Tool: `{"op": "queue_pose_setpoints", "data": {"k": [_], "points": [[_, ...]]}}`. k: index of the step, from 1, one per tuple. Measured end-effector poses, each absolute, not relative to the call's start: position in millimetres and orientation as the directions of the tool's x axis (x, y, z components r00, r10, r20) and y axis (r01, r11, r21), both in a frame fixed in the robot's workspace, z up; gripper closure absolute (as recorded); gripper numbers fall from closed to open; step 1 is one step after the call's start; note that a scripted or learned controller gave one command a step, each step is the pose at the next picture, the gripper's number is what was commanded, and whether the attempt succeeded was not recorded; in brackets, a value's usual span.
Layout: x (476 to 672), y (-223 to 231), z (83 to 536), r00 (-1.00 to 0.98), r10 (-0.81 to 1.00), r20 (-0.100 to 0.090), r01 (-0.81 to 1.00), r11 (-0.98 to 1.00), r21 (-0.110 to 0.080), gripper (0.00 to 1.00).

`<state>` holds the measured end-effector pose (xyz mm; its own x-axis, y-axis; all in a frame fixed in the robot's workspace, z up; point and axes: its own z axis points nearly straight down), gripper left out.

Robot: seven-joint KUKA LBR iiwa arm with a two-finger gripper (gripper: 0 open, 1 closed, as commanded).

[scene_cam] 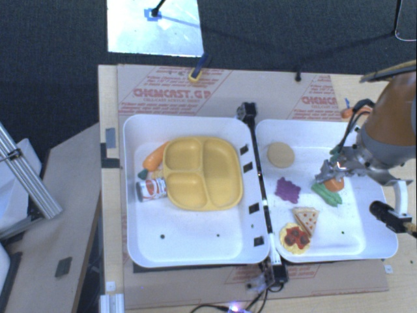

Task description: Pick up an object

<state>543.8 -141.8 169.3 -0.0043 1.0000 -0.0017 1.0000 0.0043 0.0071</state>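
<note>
1. Nearest to us, at the front of the right bin (374,243), we see a small round toy pizza (295,238) with red topping, and touching its upper edge a wedge-shaped sandwich slice (306,218).
2. We see the grey arm (391,129) with its orange band entering from the right and bending down over the right bin, the wrist tilted toward the bin's middle.
3. We find the pincer (332,172) low over the right side of that bin, right at a green vegetable piece (326,193) and a small orange item (335,184) that lie together there.
4. We cannot tell how far the pincer stands open, nor whether it has hold of anything: its tips blur into the orange item beneath them.
5. We also note in the right bin a tan round cookie (281,154) toward the back and a purple leafy piece (287,190) near the middle, apart from each other.
6. We see in the left bin (189,246) a yellow divided plate (202,173) with three compartments.
7. We spot a carrot (155,156) against the plate's left edge and a small can (152,188) lying on its side just beside it, below the carrot.
8. We see both bins side by side on the table (172,90).
</note>
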Motion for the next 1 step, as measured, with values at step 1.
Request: {"op": "queue_pose_setpoints", "data": {"k": [1], "points": [[545.6, -142.0, 223.4, -0.004, 1.000, -0.002, 1.000, 0.004, 0.007, 1.00]]}}
